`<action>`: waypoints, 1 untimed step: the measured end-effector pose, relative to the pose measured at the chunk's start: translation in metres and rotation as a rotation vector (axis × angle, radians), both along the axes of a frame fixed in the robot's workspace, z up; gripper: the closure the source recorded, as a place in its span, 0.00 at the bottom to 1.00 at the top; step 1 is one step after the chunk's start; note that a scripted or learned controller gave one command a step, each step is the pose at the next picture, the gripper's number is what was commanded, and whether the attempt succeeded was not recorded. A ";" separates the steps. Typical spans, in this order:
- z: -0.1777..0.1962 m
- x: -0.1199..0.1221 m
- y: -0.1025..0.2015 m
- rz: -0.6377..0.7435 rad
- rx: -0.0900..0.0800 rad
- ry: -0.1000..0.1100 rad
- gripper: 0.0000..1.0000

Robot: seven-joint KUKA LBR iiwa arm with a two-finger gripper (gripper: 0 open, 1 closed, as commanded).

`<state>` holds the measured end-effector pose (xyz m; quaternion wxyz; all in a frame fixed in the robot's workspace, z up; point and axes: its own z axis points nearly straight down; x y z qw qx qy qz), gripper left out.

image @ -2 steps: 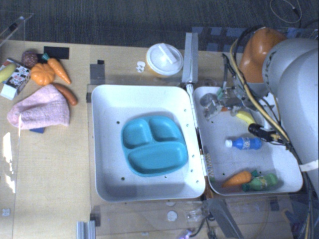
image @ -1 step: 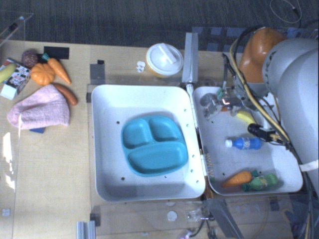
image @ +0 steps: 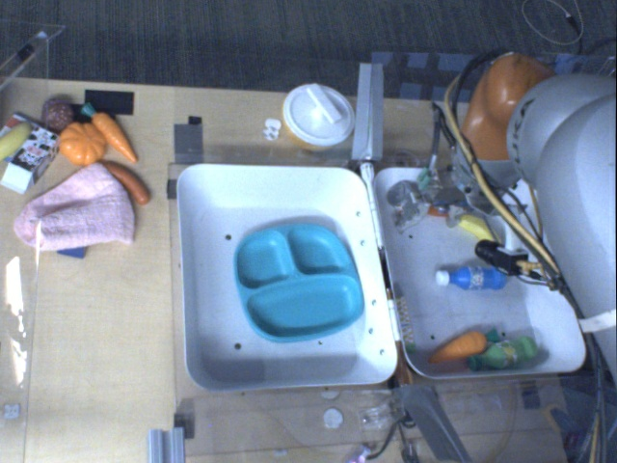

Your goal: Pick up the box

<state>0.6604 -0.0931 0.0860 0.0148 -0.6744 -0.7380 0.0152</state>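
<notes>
Landmark: blue plate [image: 299, 280], three compartments, lying flat in the middle of the left bin [image: 207, 355].

- Nearest, right of the plate and lower in the view: an orange carrot [image: 459, 346] and a green toy [image: 509, 351], end to end along the near wall of the right bin [image: 564, 350].
- Level with the plate, to its right: small bottle [image: 474, 278] on its side, white cap pointing toward the plate.
- Right of the plate and farther back: gripper [image: 410, 201] low over the right bin's far left corner, cables around it. Open or closed: cannot tell. Nothing seen in its grasp.
- Arm [image: 569, 152] covers the right bin's far right part.
- Far left of the plate, out on the bench: pink cloth [image: 77, 210]; just beyond it the box [image: 27, 154], small, printed, well apart from the gripper.
- Behind the plate, outside the bins: round white lid [image: 318, 114].
</notes>
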 end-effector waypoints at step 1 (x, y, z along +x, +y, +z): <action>0.006 -0.003 0.000 0.001 0.000 0.014 1.00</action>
